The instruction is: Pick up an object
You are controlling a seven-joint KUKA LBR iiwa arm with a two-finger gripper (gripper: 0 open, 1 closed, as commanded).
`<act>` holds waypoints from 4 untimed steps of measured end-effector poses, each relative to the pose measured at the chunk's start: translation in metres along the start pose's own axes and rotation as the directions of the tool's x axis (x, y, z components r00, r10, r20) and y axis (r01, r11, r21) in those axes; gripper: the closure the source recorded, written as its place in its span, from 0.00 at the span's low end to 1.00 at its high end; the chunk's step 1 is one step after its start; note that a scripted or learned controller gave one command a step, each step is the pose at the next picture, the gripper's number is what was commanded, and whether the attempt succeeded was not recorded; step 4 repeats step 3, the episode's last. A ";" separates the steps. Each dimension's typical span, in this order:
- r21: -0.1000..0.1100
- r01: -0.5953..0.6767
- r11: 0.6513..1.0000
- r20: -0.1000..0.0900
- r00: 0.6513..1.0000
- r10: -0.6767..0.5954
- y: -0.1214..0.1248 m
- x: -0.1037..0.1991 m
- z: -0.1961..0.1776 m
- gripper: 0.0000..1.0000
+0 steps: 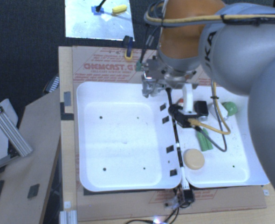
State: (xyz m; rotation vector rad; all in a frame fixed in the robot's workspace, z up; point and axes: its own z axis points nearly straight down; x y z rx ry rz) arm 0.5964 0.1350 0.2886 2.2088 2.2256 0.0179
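No pick yet, by my read. Pincer [148,88] hangs over the far left corner of the right bin [230,171]; open or closed, can't tell. Tan disc [194,158], green stick [204,140] and green lump [230,108] lie loose in that bin. Descent, grasp and lift remain.

From my remote station this looks like a robotics lab or test cell, not a home or a shop. A big grey industrial arm [249,55] with an orange band reaches over two shallow white bins [123,143], which lie on a printed cardboard sheet [105,64]. At the left stands a bare aluminium profile [9,129], and loose wires [175,204] sit at the front edge. A shiny metal plate [88,24] lies behind. The dark backdrop [21,27] is perhaps cloth; the view is too dim to be sure.
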 end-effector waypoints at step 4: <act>0.021 -0.008 1.000 0.005 1.000 0.007 0.001 -0.005 0.143 1.00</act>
